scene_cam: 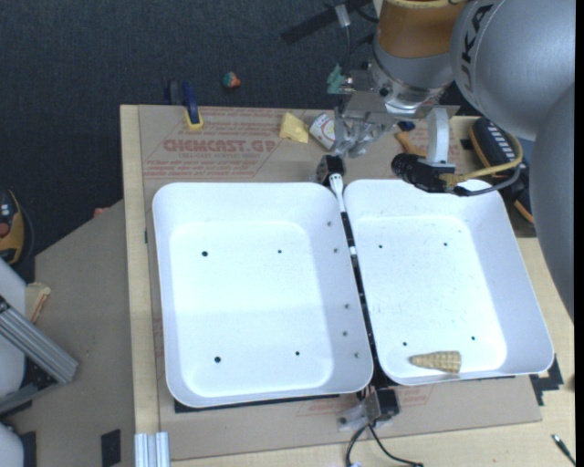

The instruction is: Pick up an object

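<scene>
Dark carpet [82, 64] filled the upper left of the frame, and on it we saw a small coloured ball [232, 80] lying well apart from everything else. Below it sat the tabletop [228, 150], a pale brown board with red lettering printed along its upper part. A blue and yellow clamp [192, 108] gripped the board's upper edge, left of centre.

Two shallow white bins lay side by side across the middle of the frame, their inner rims touching along a dark seam. The left bin [164, 239] showed four small dark dots on its floor. The right bin [522, 266] held the task's thing: a tan cone [436, 362], lying on its side near the bin's lower edge, its point turned to the left of the frame.

The grey arm [525, 64] came in from the upper right, its orange band [415, 27] at the top centre. The end effector [354, 137] hung over the bare board above the bins, just above the place where their upper corners met, well apart from the cone. We could not tell whether the end effector was spread or pressed together, and we saw nothing held in it.

Just left of the end effector a yellow scrap [294, 128] lay on the board. A small black clip [330, 168] sat at the upper end of the seam between the bins.
</scene>
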{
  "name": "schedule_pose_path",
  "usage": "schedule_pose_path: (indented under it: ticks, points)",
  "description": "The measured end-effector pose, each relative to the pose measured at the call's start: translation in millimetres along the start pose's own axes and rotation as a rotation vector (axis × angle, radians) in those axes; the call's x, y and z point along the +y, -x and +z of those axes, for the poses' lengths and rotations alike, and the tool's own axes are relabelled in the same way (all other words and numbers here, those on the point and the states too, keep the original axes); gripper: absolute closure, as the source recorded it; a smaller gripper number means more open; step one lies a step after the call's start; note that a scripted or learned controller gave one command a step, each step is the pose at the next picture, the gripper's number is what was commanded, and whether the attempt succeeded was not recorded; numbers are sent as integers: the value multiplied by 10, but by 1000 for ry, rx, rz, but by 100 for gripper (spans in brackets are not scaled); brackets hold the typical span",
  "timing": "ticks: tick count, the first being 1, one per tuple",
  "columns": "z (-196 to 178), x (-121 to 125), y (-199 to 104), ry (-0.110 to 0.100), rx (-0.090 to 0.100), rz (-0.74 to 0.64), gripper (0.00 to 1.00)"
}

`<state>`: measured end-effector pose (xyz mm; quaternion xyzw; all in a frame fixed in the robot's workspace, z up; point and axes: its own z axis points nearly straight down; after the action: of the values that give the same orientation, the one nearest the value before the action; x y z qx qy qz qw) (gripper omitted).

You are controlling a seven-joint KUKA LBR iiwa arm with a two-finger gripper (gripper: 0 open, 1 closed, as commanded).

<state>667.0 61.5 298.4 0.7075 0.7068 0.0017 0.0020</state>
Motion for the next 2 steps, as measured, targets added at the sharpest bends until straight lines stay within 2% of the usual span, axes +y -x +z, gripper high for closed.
schedule_pose_path:
  ticks: [1, 2]
  points:
    - [-425, -172, 83, 2, 0, 1, 100]
    - [312, -12, -333, -12, 1, -5, 100]
